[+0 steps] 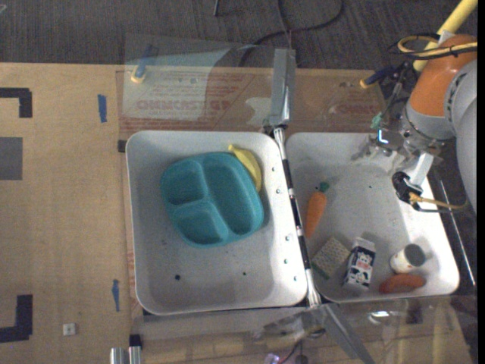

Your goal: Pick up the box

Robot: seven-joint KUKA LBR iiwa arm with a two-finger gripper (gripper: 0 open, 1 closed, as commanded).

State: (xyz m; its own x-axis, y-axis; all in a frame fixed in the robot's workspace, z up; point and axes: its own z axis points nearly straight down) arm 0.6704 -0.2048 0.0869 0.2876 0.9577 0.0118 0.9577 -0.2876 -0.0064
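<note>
The box point(359, 262) is a small white milk carton with black cow patches and a blue top. It lies near the front edge of the right bin point(345, 169). My gripper point(394, 158) hangs over that bin's far right corner, below the arm's orange band point(443, 78). It is well apart from the box, up and to the right of it. Nothing shows in the gripper.
Around the box lie a tan square cracker point(331, 255), a carrot point(314, 209), a small white bottle point(408, 258) and an orange-red sausage point(402, 283). The left bin point(144, 226) holds a teal divided plate point(212, 198) with a banana point(248, 164) behind it.
</note>
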